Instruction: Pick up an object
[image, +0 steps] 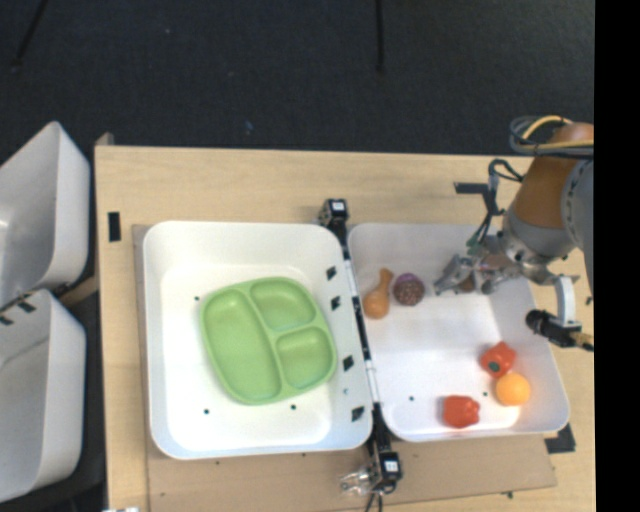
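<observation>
Camera view: the green plate (268, 340) lies in the left bin (170, 420), out of the way. The arm (545, 205) reaches into the right bin (440, 345) from the right. Its gripper (455, 280) hangs open and empty near the purple ball (408, 290), likely the next pick.

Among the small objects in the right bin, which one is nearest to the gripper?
The dark purple round object, next to the tan pear-shaped piece, lies nearest the gripper. The two red objects and the orange ball sit near the bin's front edge.
</observation>
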